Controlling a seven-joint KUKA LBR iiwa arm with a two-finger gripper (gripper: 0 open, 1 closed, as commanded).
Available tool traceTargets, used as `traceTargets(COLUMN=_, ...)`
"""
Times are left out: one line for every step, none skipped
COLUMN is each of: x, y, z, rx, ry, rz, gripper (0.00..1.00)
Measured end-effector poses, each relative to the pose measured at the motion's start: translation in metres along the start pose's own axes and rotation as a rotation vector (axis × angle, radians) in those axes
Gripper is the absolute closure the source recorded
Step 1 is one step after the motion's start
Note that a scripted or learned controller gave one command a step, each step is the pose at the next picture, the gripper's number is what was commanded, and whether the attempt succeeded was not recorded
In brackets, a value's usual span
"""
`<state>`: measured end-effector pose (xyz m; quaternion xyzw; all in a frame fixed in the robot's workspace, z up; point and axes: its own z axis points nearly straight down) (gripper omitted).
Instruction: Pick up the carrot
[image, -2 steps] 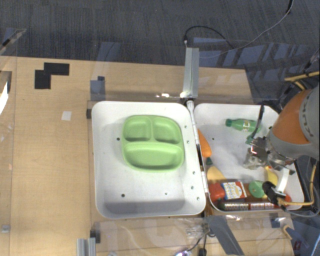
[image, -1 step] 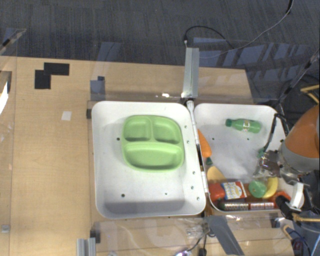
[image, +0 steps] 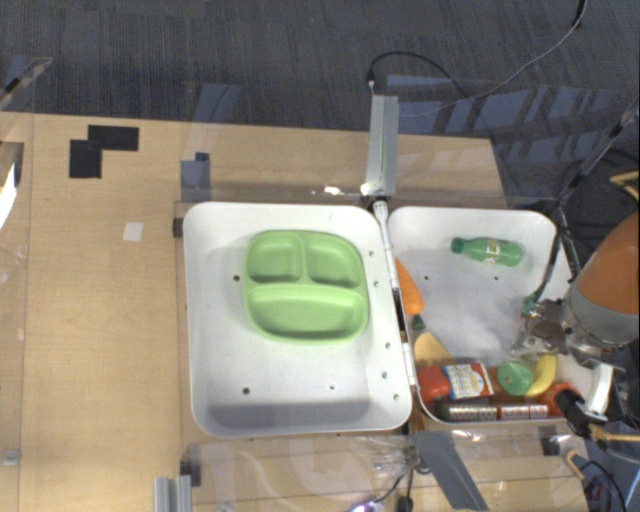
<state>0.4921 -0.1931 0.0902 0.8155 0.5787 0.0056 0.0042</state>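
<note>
The carrot (image: 407, 290) is orange and lies along the left wall of the right bin (image: 470, 300), with its green top pointing toward the near side. My gripper (image: 538, 333) hangs low over the right bin's right side, well to the right of the carrot, just above a green round item (image: 516, 377) and a banana (image: 543, 374). The arm's orange band (image: 612, 280) and grey wrist cover part of the bin's right edge.
A green bottle (image: 487, 250) lies at the right bin's far side. A yellow piece (image: 430, 348), a red ketchup bottle (image: 457, 381) and a dark red bar (image: 495, 410) crowd its near edge. The left bin (image: 220, 390) holds a green divided plate (image: 304, 285).
</note>
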Motion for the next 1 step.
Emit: traceTargets(x=0.0384, y=-0.0143, z=-0.0896, rx=0.009, ry=-0.004, rz=0.011, gripper=1.0)
